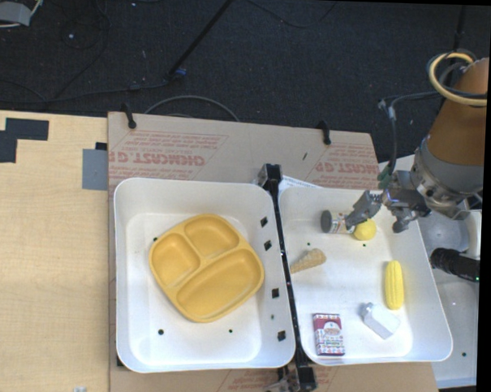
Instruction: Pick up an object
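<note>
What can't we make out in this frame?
- Gripper: too small and blurred in the camera view to tell its grip on the yellow ball.
- Arm: cut off by the top edge.
- Red card box: print too small to read.
- Grey round piece: too small to identify.

A small round yellow plastic lemon (364, 230) lies in the right bin, right beside the gripper's (342, 222) fingertips.

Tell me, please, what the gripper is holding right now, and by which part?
That cannot be told. The gripper sits low in the right bin, right beside the small yellow object, but the view doesn't show the object between its fingers.
</note>
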Robot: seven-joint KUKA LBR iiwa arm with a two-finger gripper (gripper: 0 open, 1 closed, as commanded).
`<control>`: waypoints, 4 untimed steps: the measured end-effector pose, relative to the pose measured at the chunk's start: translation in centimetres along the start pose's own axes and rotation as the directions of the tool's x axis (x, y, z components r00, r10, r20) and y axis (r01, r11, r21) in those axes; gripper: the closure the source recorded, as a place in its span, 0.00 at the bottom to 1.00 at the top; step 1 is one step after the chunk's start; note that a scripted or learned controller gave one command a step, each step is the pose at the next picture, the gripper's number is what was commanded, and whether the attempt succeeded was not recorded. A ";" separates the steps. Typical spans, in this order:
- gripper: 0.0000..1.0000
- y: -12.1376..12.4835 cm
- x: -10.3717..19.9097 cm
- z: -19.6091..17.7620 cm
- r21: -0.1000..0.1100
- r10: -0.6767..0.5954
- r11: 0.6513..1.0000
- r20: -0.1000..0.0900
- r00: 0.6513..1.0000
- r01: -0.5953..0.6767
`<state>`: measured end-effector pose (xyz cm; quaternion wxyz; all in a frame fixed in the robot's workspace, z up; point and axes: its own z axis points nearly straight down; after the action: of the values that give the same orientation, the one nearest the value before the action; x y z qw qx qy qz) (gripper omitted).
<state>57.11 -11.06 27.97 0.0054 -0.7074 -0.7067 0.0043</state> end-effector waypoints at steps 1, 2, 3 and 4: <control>0.00 0.2 0.0 -0.7 -0.012 -0.002 1.000 0.002 1.000 0.002; 0.00 -0.7 0.6 4.6 -0.006 -0.001 1.000 0.000 1.000 0.001; 0.00 -0.3 0.1 9.2 -0.006 0.000 1.000 0.000 1.000 0.000; 0.00 -0.2 -0.4 13.8 -0.006 0.000 1.000 0.000 1.000 0.000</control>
<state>56.76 -11.45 14.19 0.0034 -0.7074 -0.7068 0.0024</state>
